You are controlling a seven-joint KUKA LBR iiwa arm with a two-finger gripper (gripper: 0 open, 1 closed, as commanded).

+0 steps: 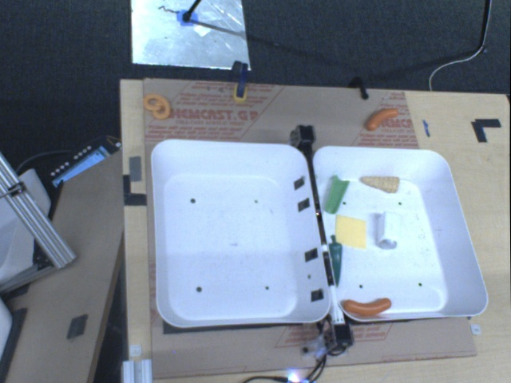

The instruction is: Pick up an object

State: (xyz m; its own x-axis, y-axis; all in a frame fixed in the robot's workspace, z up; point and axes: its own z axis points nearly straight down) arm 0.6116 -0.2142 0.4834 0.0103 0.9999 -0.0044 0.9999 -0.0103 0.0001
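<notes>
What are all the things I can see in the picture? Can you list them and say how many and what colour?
bins: two, white, side by side on the bench
green piece: one, right bin, near the divider
dark green piece: one, right bin, by the divider
yellow square: one, right bin, middle
cone: one, tan, right bin, far side
white cylinder: one, right bin, beside the yellow square
sausages: two, orange; one at right bin's near edge, one on the bench behind
ring: one, orange, bench's far left corner
</notes>
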